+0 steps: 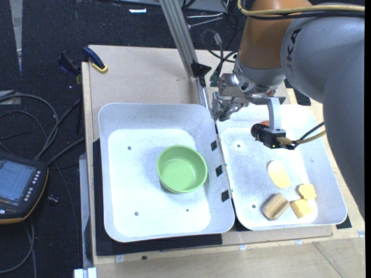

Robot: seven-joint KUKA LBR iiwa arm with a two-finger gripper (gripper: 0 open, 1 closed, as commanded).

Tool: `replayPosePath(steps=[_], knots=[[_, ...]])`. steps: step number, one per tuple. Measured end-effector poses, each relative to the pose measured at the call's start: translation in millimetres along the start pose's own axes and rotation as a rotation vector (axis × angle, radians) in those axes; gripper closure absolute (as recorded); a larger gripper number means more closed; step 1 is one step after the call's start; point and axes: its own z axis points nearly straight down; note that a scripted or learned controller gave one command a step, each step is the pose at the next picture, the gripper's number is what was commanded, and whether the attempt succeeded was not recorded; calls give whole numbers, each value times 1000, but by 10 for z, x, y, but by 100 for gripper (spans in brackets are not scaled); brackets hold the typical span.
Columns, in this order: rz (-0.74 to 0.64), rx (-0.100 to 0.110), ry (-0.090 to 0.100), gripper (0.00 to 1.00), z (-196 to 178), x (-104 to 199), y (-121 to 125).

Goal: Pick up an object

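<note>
Wooden blocks (288, 205) at the right bin's (243, 213) near edge, pincer (223, 112) beyond, its grip state unclear

The two-finger gripper (223, 113) is hanging over the bins' shared rims. A round green plastic bowl (182, 168) is blocking lower left; pale yellow and tan blocks (287, 197) are crowding lower right.

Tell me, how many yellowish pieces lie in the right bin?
4, at its near end: a pale oval piece, a yellow cube, a second yellow block, a tan cylinder.
</note>
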Motion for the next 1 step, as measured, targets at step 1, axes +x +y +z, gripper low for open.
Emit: replayPosePath(steps=[1], knots=[[1,2,0,100,166,442,26]])
